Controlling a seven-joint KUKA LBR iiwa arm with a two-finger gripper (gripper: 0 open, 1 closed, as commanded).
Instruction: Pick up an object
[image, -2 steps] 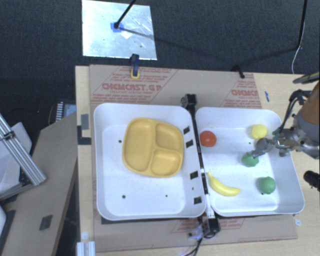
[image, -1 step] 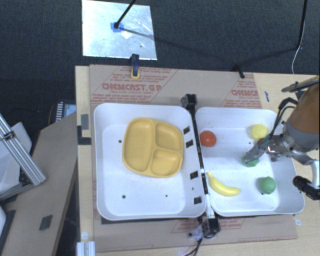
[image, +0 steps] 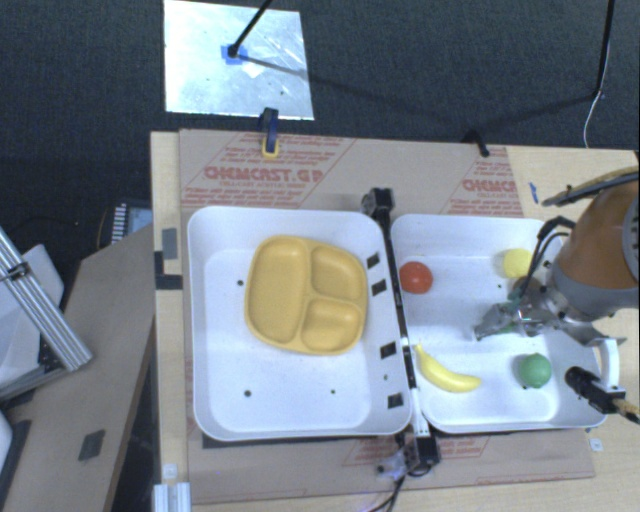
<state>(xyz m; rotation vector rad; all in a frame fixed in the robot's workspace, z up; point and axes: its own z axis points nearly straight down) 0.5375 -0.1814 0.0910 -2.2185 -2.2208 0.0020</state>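
Note:
The right bin holds a red ball-like fruit at its upper left, a yellow lemon at the upper right, a banana near the front left and a green lime near the front right. My gripper reaches in from the right and hangs over the middle of this bin, between the lemon and the lime, to the right of the banana. I see nothing held in it.
The left bin holds a yellow divided plate. A black divider runs between the bins. Cables and the orange-banded arm occupy the right side. Cardboard lies under both bins.

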